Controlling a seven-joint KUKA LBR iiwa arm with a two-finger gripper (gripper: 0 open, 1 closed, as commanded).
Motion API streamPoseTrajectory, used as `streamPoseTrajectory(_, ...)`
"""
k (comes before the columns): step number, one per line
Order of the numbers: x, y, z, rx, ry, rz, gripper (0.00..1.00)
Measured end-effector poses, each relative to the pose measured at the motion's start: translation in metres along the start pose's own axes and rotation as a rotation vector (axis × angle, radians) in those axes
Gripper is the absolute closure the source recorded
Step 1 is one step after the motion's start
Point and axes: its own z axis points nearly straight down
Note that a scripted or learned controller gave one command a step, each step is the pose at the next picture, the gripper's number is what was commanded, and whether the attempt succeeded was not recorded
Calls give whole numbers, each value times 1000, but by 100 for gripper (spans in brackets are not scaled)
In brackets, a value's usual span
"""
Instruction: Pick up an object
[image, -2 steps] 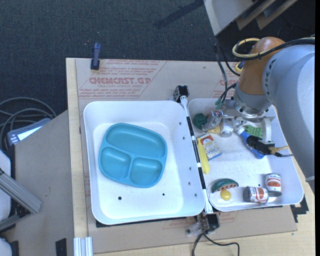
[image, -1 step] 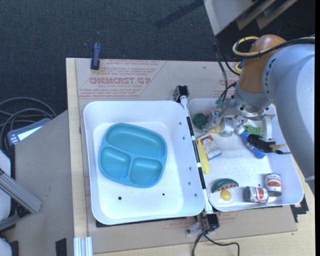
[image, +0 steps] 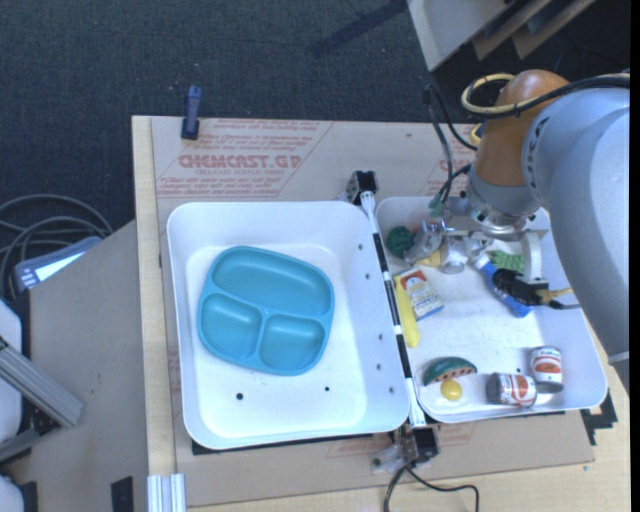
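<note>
My gripper (image: 443, 246) is low over the far part of the right bin (image: 570, 330), hanging from the grey arm with its orange band. A small dark green object (image: 400, 240) lies just to its left, near the bin's far-left corner. A yellow and red box (image: 419, 296) lies a little nearer than the gripper, by the bin's left wall. To the gripper's right are a blue object (image: 498, 277) and a green one (image: 507, 260), partly under the wrist. I see nothing held by the gripper.
Two small red and white cans (image: 546, 365) (image: 510, 388) and a green and yellow toy piece (image: 450, 375) sit along the right bin's near edge. The left bin (image: 190, 230) holds a blue divided plate (image: 266, 309). A blue clip (image: 190, 110) rests on the board behind the bins.
</note>
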Motion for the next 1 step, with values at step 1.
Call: streamPoseTrajectory(1,-4,10,-2,-54,7,7,0)
